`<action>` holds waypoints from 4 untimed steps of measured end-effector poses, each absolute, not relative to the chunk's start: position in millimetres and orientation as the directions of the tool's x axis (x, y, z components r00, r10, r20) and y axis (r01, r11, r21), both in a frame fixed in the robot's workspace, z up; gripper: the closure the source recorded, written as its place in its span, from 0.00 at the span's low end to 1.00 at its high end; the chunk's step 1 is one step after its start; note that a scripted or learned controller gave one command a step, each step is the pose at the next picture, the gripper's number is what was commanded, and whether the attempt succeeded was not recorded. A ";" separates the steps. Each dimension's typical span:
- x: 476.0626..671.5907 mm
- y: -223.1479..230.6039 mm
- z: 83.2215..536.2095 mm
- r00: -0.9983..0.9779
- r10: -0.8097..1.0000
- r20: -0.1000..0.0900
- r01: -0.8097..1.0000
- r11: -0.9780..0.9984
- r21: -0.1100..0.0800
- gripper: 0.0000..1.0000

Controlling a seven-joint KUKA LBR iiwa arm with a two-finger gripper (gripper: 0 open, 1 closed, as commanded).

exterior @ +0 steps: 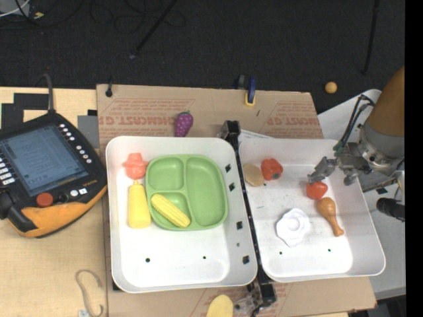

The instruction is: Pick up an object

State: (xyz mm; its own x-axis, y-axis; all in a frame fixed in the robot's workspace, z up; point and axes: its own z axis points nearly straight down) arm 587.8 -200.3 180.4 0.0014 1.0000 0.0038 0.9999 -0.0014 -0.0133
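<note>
Two bins: left bin (125, 256) and right bin (357, 256), side by side on the bench, touching along the middle.
Arm: enters from the right, grey body (380, 140) with orange band (391, 107) above it.
Gripper: (325, 172) over the right bin's far right part, fingers pointing left and down.
Jaws: cannot tell whether spread or closed; nothing visibly between them.
Nearest item: tomato (317, 190), just beside the gripper tip, resting on the bin floor.
Right bin, other items: drumstick (329, 214) just near of the tomato; white flower-shaped piece (293, 226) mid-bin; red pepper (271, 169) and tan round piece (253, 174) touching each other at the far left.
Left bin: green divided plate (198, 193) with corn (170, 210) in its near-left compartment; yellow bottle (137, 205) just left of the plate; pink piece (135, 166) far of the bottle.
Outside bins: purple grapes (184, 123) on the cardboard (145, 114) behind; control tablet (43, 167) at left; lemon (220, 306) near the front edge.
</note>
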 end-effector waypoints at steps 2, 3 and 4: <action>595.9 -205.5 128.3 -0.002 1.000 0.002 1.000 0.002 -0.005 0.00; 596.0 -202.0 85.3 -0.003 1.000 0.002 1.000 0.003 -0.005 0.00; 597.4 -202.8 98.5 -0.003 1.000 0.001 1.000 0.003 0.000 1.00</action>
